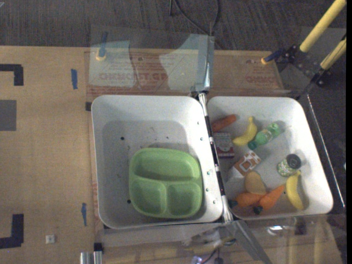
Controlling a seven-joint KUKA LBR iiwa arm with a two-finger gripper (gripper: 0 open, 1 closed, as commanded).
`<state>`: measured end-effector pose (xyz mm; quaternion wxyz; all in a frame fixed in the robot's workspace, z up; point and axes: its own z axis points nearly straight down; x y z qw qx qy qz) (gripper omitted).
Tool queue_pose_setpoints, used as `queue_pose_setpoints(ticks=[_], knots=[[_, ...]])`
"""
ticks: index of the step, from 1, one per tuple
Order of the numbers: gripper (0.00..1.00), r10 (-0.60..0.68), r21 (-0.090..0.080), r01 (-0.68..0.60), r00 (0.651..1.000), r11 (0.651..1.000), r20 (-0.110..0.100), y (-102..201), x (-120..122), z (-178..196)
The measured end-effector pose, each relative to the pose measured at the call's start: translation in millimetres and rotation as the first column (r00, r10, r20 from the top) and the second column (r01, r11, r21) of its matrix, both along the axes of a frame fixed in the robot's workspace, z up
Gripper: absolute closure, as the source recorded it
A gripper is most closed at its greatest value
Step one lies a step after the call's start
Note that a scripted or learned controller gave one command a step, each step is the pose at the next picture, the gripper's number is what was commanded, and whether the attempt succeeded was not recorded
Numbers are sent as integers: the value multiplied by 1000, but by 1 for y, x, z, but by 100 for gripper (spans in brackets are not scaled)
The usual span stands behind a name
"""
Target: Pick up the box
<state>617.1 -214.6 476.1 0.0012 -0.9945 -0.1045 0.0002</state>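
Near edge: clear panels and metal fittings below the bins, glare-ridden, hard to make out; dark small thing at the right bin's (313,147) near wall, unidentifiable.

Right bin, near end: carrot (273,196) touching a second orange piece (248,198); tan rounded item (254,181) just behind them, kind unclear; yellow banana (295,191) by the right wall; round can-like item (289,164) beyond it, label blurred.

Box (247,163): small orange-and-white carton, tilted, middle of the right bin, touching or nearly touching the tan item; red-and-white packet (223,144) against the bin's left wall, also box-like, print illegible; the two lie near each other, apart.

Claw: state cannot be told; no relation to the box can be read, nor the arm's pose.

Far end of right bin: green bottle (265,136), second banana (246,132), orange-red stick (224,122), possibly another carrot.

Left bin (104,125): green divided plate (165,181) at its near right.

Beyond: clear sheet (154,59) with reversed lettering; black cable (212,7); yellow poles (325,20), cut off at the frame's corner.
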Motion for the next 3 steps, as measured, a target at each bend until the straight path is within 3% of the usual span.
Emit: queue_pose_setpoints(ticks=[1,2,3], knots=[[100,3,0,-3,1000,1000,1,1,1,11],[100,3,0,-3,1000,1000,-2,-1,44,-83],[100,-5,0,5,1000,1000,-2,2,43,-198]])
